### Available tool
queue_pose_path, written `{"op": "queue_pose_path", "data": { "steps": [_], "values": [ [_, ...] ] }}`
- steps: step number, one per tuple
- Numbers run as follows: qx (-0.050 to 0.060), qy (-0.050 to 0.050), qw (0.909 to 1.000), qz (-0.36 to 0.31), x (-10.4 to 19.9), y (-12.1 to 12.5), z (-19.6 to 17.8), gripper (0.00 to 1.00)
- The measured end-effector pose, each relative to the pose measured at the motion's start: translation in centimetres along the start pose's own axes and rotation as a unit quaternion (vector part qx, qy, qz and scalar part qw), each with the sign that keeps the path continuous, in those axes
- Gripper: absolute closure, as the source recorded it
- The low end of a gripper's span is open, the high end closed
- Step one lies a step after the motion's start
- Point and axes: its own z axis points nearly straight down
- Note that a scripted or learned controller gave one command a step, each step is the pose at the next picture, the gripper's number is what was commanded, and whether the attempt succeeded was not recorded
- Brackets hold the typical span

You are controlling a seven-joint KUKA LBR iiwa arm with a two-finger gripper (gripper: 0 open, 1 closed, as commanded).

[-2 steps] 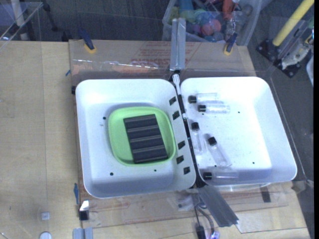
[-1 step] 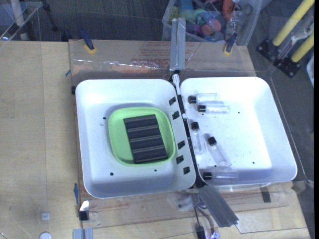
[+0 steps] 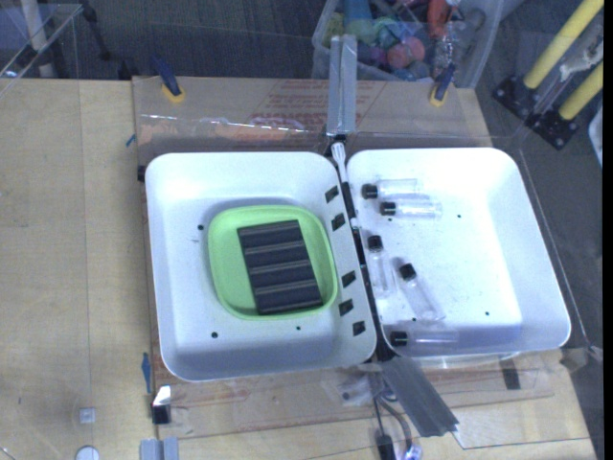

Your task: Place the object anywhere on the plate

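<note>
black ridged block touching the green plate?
Touching. The camera view shows the black ridged block lying flat inside the green plate in the left bin, green rim visible all around it.

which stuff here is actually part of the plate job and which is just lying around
Part of the job:
- green plate in the left bin
- clear vials with black caps in the right bin
- black ridged block, lying on the plate

Just lying about:
- tub of coloured toys behind the bins
- yellow tubes at top right
</note>
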Motion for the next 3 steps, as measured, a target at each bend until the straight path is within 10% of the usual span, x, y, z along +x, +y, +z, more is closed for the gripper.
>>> {"op": "queue_pose_path", "data": {
  "steps": [3],
  "values": [
    [0.002, 0.000, 0.9949, 0.100, 0.06, -0.16, 0.01, 0.00]
  ]
}}
